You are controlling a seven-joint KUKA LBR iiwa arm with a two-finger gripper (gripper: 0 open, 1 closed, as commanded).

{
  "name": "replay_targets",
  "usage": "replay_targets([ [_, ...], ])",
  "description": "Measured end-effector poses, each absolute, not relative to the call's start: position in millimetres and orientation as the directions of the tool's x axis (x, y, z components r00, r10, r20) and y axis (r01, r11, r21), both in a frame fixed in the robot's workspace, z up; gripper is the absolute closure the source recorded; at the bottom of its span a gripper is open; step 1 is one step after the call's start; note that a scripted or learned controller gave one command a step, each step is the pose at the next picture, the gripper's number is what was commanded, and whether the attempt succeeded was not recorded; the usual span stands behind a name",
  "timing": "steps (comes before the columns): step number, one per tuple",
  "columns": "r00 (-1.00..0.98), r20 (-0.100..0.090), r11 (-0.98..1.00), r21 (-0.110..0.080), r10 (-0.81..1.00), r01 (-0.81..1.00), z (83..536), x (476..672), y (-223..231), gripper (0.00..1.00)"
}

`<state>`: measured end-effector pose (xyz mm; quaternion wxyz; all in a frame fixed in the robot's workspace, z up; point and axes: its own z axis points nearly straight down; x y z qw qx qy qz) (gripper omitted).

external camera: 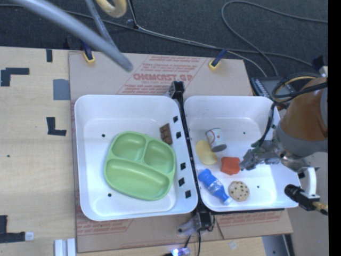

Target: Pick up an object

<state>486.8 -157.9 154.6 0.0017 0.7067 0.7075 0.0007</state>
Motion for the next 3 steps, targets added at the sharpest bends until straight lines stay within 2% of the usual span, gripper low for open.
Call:
replay_targets([
  [2,-0.002,-0.001,0.002,0.002,1.0,1.0,225.8,487.9,-151.1,1.0],
  [3,-0.006,0.001,0.006,-0.002,1.0,1.0,217.4,501.4,-100.3,1.0],
])
